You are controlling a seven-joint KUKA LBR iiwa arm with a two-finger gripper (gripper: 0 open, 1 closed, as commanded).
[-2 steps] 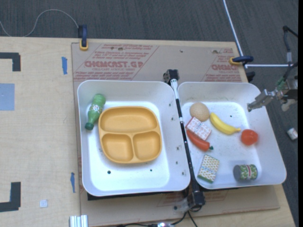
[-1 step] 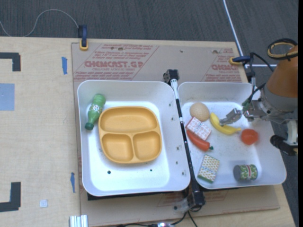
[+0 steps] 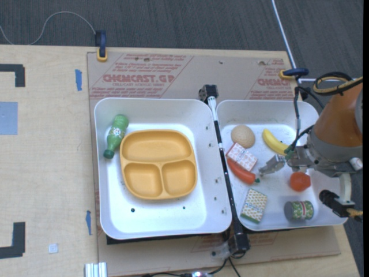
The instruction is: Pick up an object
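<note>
The grey arm (image 3: 337, 134) with its orange band comes in from the right side of the frame and reaches over the right bin (image 3: 305, 111). Its tool (image 3: 271, 166) hangs low in the middle of that bin, pointing left. The two metal tips look a little apart, and nothing sits between them.

Many small toys lie in the right bin. A tan egg (image 3: 243, 135) sits near the upper left of the bin. A yellow banana (image 3: 273, 141) lies just to the right of the egg. A red and white box (image 3: 241, 156) rests below the egg, and an orange carrot (image 3: 241, 171) lies just under the box. The tool tips are right beside the carrot's right end. A red tomato (image 3: 300, 181) sits just right of the tool. A small green can (image 3: 299, 210) lies on its side near the bottom right. A green and white packet (image 3: 254, 205) lies near the bottom left of this bin.

The left bin (image 3: 109, 212) holds a yellow tray (image 3: 158, 164) with three parts. A green bottle (image 3: 115, 135) lies beside the tray, at its upper left.

Both bins sit on a brown board (image 3: 144, 77) on the desk (image 3: 43, 154).
</note>
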